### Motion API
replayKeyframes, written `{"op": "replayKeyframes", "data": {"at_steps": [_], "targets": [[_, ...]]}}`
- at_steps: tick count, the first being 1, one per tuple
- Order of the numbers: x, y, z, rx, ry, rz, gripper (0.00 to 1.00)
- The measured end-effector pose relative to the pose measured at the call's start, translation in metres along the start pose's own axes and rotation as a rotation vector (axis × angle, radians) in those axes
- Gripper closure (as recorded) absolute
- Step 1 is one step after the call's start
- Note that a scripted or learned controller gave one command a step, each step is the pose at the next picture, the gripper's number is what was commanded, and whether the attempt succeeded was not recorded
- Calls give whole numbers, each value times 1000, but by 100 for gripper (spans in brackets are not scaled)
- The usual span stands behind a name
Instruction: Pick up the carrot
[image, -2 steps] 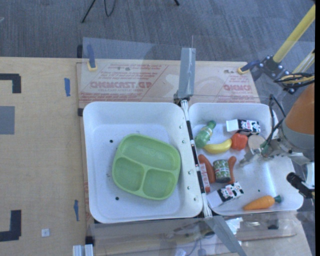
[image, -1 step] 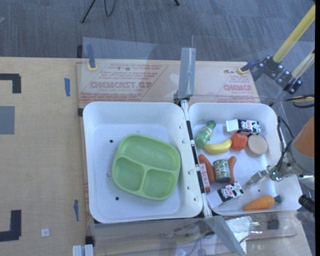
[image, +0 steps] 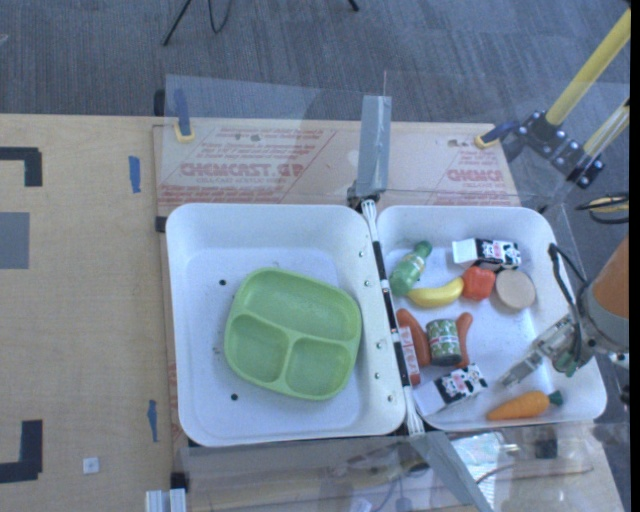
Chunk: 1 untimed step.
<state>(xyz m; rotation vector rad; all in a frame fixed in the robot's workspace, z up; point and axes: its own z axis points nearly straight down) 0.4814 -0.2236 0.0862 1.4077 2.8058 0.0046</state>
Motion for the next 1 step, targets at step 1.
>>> {"op": "replayKeyframes", "data": {"at_steps": [1], "targets": [[-1, -1, -8, -1, 0, 6, 100]]}}
